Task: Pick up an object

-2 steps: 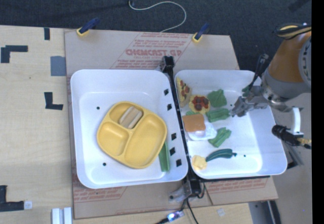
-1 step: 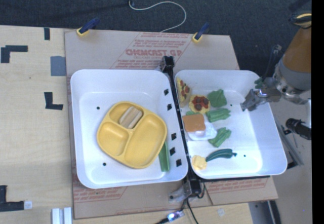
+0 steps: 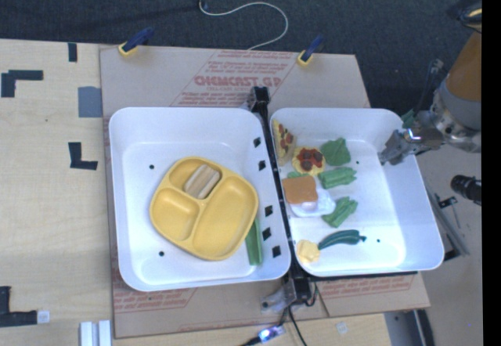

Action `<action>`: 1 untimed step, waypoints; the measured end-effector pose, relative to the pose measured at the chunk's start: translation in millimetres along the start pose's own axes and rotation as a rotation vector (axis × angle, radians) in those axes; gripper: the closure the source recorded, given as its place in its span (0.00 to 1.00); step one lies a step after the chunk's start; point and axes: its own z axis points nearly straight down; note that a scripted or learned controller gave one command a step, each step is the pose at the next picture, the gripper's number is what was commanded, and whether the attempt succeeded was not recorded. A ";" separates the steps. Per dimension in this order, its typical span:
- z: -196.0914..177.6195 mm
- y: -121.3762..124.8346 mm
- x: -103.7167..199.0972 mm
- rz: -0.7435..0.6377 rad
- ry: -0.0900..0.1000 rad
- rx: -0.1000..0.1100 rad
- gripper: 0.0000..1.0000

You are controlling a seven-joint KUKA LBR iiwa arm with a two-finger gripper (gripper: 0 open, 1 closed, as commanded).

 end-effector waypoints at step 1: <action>-8.5 17.7 46.3 -0.004 0.001 0.000 1.00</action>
